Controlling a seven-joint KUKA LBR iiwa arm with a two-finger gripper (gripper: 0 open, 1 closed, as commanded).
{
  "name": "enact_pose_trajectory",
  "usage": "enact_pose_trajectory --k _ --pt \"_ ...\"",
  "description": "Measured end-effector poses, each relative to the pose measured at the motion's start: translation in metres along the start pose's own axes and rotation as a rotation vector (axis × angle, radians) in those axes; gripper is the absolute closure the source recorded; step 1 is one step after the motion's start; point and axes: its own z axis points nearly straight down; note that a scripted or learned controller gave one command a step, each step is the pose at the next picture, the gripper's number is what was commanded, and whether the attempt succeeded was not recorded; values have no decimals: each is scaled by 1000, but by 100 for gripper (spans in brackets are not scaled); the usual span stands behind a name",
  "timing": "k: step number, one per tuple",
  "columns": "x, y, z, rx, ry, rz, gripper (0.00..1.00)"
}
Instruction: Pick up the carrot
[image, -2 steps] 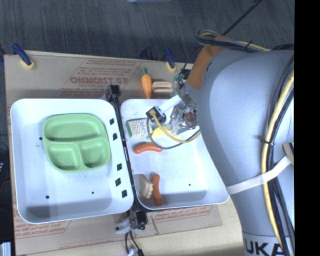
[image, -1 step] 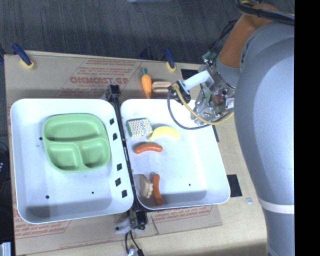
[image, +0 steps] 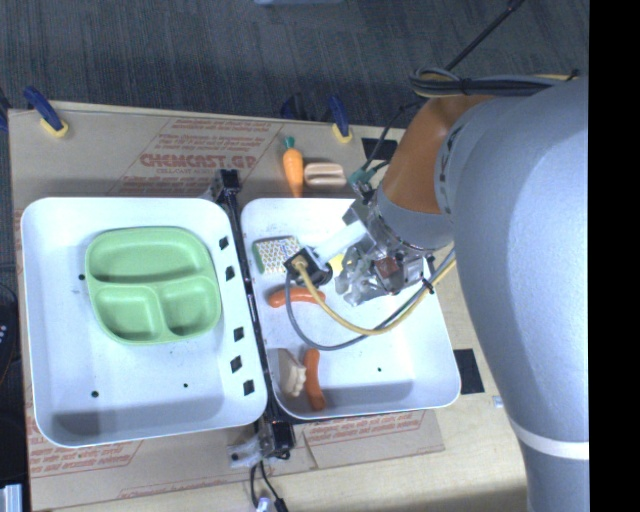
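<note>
bench (image: 130, 150): brown cardboard sheet with red print covers the top; blue clamps (image: 45, 110) at the far edge; dark ribbed floor beyond it.
left bin (image: 40, 300): white, shallow, holds a green divided tray (image: 152, 283) in its far half.
right bin (image: 425, 375): white, touches the left bin along a black clip strip (image: 240, 310) between them.
carrot (image: 292, 169): lies outside both bins, on the cardboard just beyond the right bin's far rim, green top pointing away from the bins. Orange, untouched.
beside carrot: small tan and pink block (image: 324, 176), just to its right, also on the cardboard.
in right bin, far-left: small grey-green patterned piece (image: 275, 253).
in right bin, middle-left: orange-red sausage-like item (image: 285, 297), partly under a yellow cable.
in right bin, near edge: orange-red stick (image: 314, 380) beside a pale lump (image: 292, 376), touching or nearly so.
arm (image: 520, 250): grey, comes in from the right, takes up most of the right side; orange band (image: 420, 150) sits above the wrist, over the right bin's far-right corner.
hand (image: 345, 272): low over the middle of the right bin, pointing toward the left; well apart from the carrot.
hand state: cannot tell, metal parts and cables clutter the tip.
cables (image: 350, 325): yellow and black loops hang from the wrist down across the bin floor.
</note>
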Motion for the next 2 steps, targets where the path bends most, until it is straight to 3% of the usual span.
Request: enact_pose_trajectory --k 1,2 --pt "22 -62 48 -1 0 118 100" --pt "36 -150 5 -2 3 117 100"
